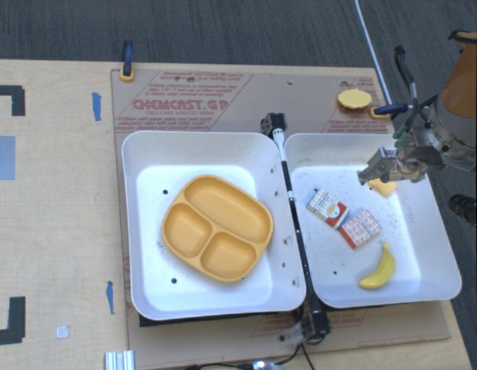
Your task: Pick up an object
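My gripper [389,174] hangs over the far part of the right bin [435,230], reaching in from the right. A small yellow piece [384,187] peeks out just beneath it, touching or very near it; I cannot tell whether it is gripped. Lower in the same bin lie a white and orange packet [326,206], a red and white checked packet [361,227] and a yellow banana [379,270], all apart from the gripper. In the left bin [146,168] rests a yellow plate [216,227] with three compartments.
A yellow round thing [354,99] sits on the board behind the right bin, beside a blue clamp [391,109]. A black divider [290,206] runs between the bins. Another clamp [127,58] stands at the board's far left corner.
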{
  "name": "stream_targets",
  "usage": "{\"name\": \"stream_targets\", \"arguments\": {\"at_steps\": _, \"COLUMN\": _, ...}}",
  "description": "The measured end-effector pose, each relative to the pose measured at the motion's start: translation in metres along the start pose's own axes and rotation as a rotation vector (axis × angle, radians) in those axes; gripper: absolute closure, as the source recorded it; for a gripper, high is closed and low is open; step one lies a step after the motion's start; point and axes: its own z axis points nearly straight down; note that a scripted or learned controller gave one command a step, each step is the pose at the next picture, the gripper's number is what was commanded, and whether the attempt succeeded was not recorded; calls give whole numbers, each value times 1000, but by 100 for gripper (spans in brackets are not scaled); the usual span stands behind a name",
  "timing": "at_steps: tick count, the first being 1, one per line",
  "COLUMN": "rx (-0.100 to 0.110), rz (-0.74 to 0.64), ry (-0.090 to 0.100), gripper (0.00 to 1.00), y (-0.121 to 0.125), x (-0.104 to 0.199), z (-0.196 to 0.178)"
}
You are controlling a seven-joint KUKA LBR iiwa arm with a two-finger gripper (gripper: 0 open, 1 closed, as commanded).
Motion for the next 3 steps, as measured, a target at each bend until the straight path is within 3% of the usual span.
{"name": "stream_targets", "arguments": {"at_steps": 1, "rx": 2, "rz": 0, "ry": 0, "gripper": 0, "y": 29, "x": 25, "z": 129}}
{"name": "stream_targets", "arguments": {"at_steps": 2, "rx": -4, "rz": 0, "ry": 0, "gripper": 0, "y": 23, "x": 29, "z": 178}}
{"name": "stream_targets", "arguments": {"at_steps": 3, "rx": -7, "rz": 1, "ry": 0, "gripper": 100, "y": 24, "x": 30, "z": 168}}
